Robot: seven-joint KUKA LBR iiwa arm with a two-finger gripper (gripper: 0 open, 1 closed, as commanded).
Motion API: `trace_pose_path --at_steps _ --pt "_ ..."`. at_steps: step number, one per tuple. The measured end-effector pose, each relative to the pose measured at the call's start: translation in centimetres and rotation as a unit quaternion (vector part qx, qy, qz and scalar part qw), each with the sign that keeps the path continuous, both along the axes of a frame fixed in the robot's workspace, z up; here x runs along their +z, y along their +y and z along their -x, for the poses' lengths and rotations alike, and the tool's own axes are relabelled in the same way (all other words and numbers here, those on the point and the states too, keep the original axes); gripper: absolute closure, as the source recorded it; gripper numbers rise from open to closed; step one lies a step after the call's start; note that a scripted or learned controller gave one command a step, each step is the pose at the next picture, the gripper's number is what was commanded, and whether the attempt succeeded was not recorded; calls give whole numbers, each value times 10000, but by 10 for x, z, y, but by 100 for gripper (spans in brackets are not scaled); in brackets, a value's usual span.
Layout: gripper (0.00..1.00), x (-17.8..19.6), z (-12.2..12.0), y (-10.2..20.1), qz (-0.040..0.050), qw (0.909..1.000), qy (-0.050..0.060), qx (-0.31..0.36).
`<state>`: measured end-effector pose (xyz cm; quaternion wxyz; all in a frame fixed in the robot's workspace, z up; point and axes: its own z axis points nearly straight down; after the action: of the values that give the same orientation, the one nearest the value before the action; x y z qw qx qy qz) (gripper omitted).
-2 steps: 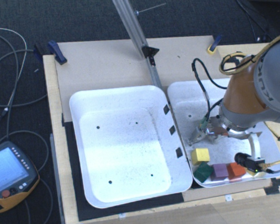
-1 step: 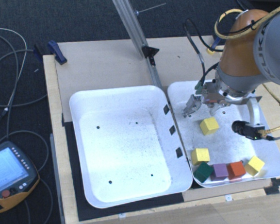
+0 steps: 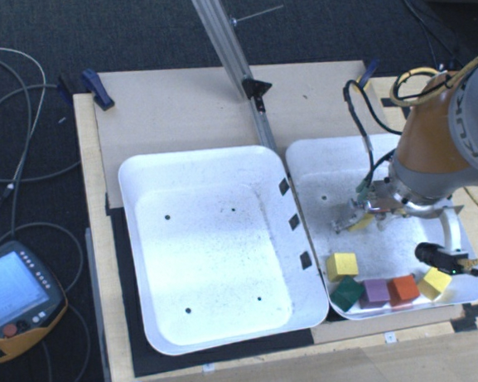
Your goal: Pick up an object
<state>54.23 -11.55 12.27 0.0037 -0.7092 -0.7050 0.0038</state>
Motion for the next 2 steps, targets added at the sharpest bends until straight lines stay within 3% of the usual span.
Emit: trace_pose_path --at_steps 1,2 --pt "0 -24 -74 -38 15 10000 -83 36" --pt "0 -23 -72 -36 4 10000 -57 36"
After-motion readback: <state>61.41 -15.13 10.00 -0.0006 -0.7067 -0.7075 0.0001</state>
